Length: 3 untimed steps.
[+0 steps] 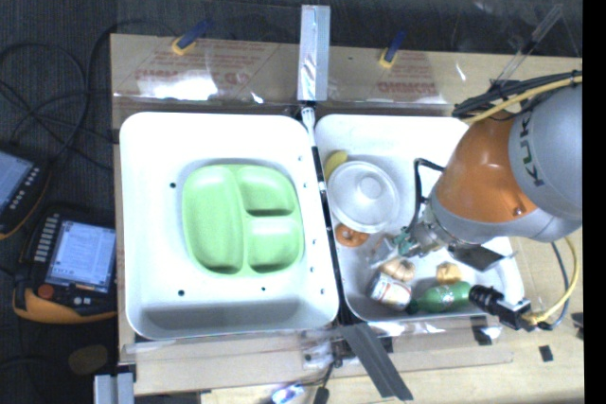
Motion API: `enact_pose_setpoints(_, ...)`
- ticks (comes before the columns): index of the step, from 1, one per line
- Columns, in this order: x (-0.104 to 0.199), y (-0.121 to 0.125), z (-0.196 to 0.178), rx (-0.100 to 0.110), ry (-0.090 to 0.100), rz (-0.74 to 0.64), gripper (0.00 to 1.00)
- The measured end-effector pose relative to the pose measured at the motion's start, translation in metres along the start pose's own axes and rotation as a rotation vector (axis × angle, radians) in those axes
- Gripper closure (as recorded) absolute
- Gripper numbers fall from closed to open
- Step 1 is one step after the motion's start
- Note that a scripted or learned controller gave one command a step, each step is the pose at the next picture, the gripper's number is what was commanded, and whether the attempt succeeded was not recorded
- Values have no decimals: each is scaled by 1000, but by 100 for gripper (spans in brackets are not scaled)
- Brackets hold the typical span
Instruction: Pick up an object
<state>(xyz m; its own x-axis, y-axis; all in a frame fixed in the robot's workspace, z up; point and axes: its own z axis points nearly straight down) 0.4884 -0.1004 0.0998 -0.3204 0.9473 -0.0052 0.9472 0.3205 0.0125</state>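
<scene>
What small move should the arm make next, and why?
Probably lower the pincer straight down a little: it hangs over the cluttered right white bin, beside the round clear plastic lid, above small items near the green bottle.

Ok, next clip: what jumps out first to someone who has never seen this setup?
The bright green divided plastic tray lying alone in the left white bin draws the eye first. Next comes the grey arm with its orange band, reaching in from the right over the right white bin. Under it lies a clutter of small items: a round clear plastic lid and a dark green bottle-like object near the front edge.
</scene>
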Motion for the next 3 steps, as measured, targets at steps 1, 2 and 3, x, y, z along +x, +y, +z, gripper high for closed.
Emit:
enact_pose_setpoints(1, 47, 87, -82, 14, 5, -3, 100)
enact_pose_setpoints(2, 46, 87, -82, 15, 5, -3, 0)
enact_pose_setpoints(3, 47, 21, -83, 14, 6, -213, 0)
